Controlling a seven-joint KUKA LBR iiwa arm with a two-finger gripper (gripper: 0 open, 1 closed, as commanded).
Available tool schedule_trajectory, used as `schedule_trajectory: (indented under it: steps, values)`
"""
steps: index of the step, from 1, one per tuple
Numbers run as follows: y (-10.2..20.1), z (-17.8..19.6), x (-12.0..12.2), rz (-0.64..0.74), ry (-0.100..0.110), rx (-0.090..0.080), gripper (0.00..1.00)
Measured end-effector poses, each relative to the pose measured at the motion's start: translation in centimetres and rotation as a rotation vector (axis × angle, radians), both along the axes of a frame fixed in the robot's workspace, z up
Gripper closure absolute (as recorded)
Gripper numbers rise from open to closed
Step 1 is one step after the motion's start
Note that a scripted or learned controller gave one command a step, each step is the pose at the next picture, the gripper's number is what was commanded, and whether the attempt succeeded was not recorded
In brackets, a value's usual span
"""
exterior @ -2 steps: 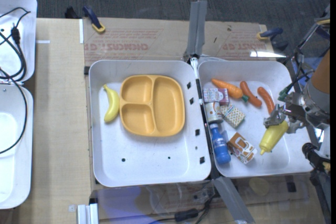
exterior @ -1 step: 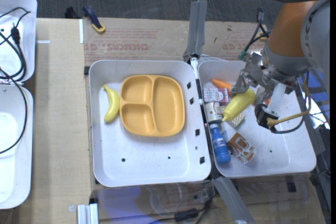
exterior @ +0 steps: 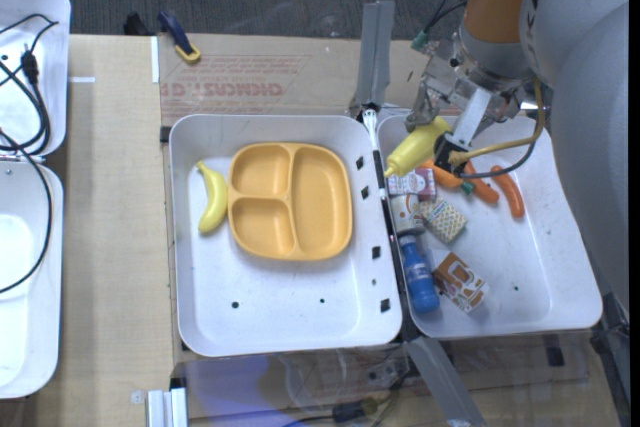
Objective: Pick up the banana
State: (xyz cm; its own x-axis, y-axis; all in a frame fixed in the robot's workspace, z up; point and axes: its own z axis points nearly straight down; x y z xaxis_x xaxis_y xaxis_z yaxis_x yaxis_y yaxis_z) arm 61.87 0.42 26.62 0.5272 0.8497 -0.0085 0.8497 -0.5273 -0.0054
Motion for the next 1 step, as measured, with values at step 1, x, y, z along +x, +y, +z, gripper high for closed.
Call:
schedule_trajectory:
  steps: [1]
  values:
    - [7.53, 2.33, 3.08, 0.023, -0.001, -0.001, 1.0]
